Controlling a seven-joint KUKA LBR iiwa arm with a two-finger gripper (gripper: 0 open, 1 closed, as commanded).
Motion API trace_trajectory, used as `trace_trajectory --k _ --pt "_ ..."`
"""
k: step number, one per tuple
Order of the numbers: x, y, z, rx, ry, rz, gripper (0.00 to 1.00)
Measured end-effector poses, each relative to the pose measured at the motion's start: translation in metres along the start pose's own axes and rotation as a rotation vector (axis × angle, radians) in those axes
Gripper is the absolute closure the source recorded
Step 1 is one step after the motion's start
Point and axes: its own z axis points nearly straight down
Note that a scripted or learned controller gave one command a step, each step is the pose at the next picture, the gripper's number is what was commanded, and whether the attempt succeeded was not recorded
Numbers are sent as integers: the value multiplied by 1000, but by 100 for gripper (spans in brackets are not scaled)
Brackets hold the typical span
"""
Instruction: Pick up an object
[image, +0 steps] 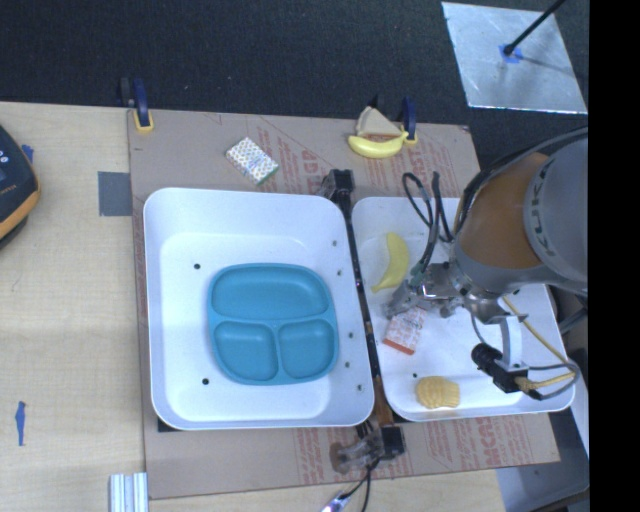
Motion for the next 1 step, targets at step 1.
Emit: trace_trajectory --k 1 --pt "-9 65 -1 -3 1 2 0"
